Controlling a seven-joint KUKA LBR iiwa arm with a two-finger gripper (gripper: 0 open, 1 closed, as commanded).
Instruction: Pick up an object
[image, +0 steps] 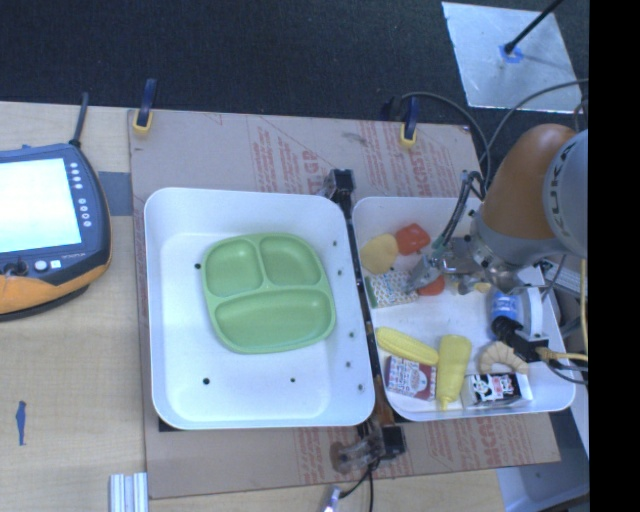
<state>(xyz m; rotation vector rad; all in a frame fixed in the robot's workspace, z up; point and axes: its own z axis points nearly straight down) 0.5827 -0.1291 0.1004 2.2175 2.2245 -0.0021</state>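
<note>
My gripper (437, 270) hangs low over the back half of the right bin (560, 398). It is right above a small red object (432, 287), which it partly covers. An orange-red round piece (411, 238) and a yellow round piece (379, 252) lie just behind and to the left of it. A speckled flat packet (389, 289) lies to its left. Nearer the front are a yellow corn cob (406, 345), a yellow-green oblong piece (453, 368), a red packet (410, 379) and a black-and-white carton (497, 388).
The left bin (170, 400) holds a green divided plate (268, 292). A blue object (505, 307) and a tan piece (500, 354) sit at the right bin's right side beside the arm. A tablet-like pendant (45, 225) lies left of the bins.
</note>
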